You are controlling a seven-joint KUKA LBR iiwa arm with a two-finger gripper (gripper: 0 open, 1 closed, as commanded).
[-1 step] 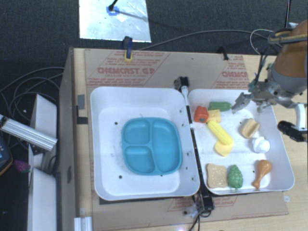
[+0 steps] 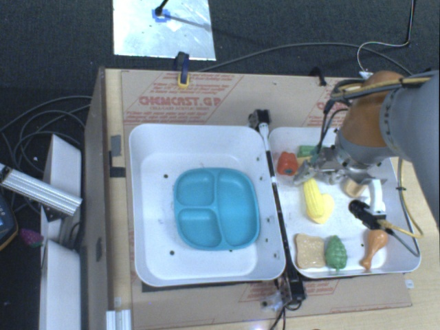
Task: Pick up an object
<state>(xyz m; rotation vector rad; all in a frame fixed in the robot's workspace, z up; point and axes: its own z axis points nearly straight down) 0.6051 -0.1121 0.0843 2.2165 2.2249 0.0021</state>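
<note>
Corn cob (image 2: 317,199) lies just below the gripper (image 2: 311,172); right bin (image 2: 402,267).

The arm (image 2: 405,126) runs off the right edge, and its wrist covers part of the right bin (image 2: 412,261) and a pale item (image 2: 353,187) there. The tool (image 2: 313,172) is too blurred to read.

blue divided plate (image 2: 216,208), left bin (image 2: 152,153)

Gripper (image 2: 317,172) lowered, apparently tilted left.
</note>
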